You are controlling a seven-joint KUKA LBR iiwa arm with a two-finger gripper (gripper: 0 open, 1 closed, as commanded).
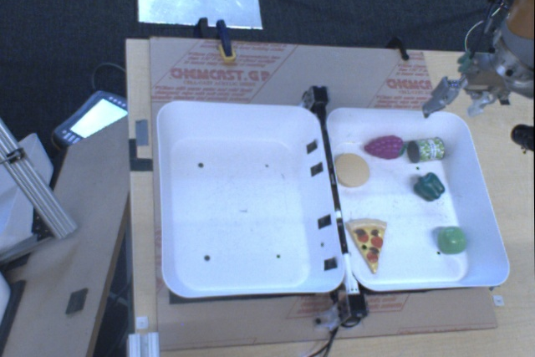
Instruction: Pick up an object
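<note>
The two-finger metal hand (458,94) hangs above the far right corner of the right shallow white plastic bin (481,180), its fingers spread apart and holding nothing, so no pick looks begun. All candidates lie loose and well apart in that bin, which leaves room for fingers around each: a purple grape-like lump (384,147), a small green-labelled can (426,150) on its side nearest the hand, a tan disc (352,170), a dark green pepper-like piece (430,186), a light green rounded piece (451,241) and a toy pizza slice (369,242).
</note>
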